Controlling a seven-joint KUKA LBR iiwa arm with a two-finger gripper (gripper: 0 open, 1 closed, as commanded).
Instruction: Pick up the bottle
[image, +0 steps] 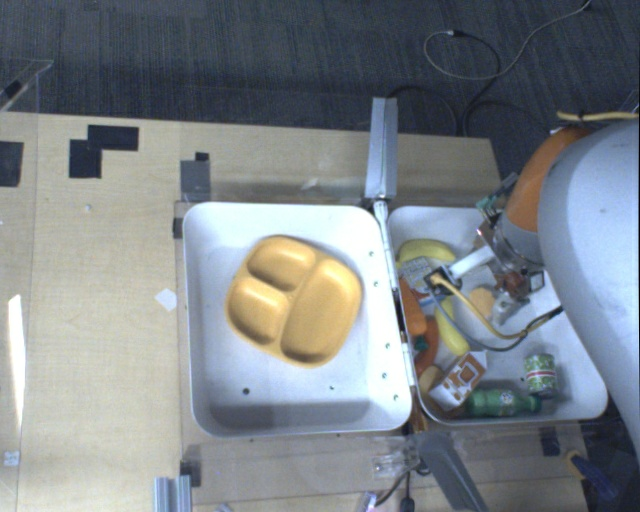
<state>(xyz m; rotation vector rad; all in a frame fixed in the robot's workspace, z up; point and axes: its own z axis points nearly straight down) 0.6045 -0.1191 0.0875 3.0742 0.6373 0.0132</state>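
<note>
A green bottle lies on its side along the front edge of the right bin. My gripper hangs over the middle of that bin, well behind the bottle and apart from it. The grey arm and its orange band cover the bin's right side. Nothing shows between the gripper and the bottle except bare bin floor and a small can.
Close to the bottle are a green-labelled can and a brown and white packet. Yellow banana-like items and an orange item crowd the right bin's left side. A yellow three-part dish lies in the left bin.
</note>
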